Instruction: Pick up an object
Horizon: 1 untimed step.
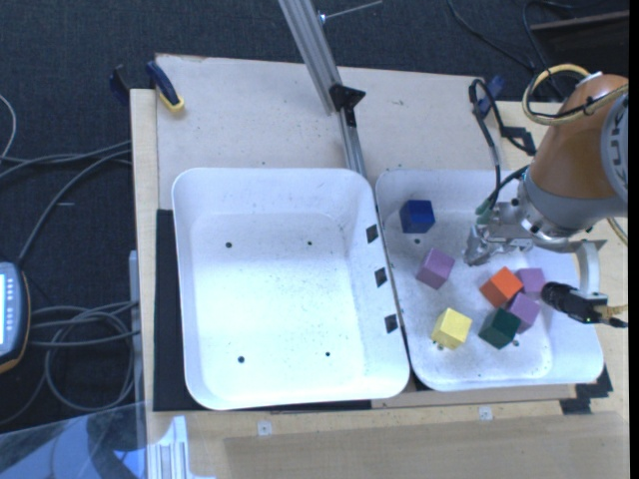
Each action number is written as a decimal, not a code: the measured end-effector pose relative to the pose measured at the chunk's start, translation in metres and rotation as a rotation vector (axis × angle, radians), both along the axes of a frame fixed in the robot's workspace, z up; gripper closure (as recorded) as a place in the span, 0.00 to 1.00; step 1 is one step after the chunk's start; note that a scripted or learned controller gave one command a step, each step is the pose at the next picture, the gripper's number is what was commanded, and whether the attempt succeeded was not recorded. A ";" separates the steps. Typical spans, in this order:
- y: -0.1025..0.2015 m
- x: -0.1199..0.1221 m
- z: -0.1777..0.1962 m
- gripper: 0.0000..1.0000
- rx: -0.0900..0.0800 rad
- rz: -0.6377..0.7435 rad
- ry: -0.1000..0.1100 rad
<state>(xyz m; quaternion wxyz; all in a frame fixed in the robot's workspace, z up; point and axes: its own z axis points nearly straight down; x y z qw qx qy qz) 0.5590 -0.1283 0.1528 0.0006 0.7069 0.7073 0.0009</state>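
In the right-hand white bin point(559, 362): six small blocks. One blue cube point(417, 216), toward the far side, apart from the rest. One light purple block point(435, 267), near the bin's middle. One yellow block point(451, 327), toward the near edge. One orange block point(501, 286), one dark green block point(498, 328), and a second purple block point(526, 294), clustered close together; the orange one just beside the purple one, the green one just below both.

Above the same bin: gripper point(483, 248) on the grey arm with its orange band point(576, 138), low over the bin floor, between the light purple block and the orange block, just up-left of the orange one. Whether its fingers are spread or pressed together cannot be told; no block is seen between them.

In the left-hand white bin point(200, 208): speckled floor.

On the bench point(250, 118), far-left corner: one blue-and-yellow clamp point(166, 86).
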 end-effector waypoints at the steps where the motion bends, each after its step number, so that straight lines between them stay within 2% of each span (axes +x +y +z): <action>1: 0.002 0.000 0.064 1.00 -0.002 0.001 -0.006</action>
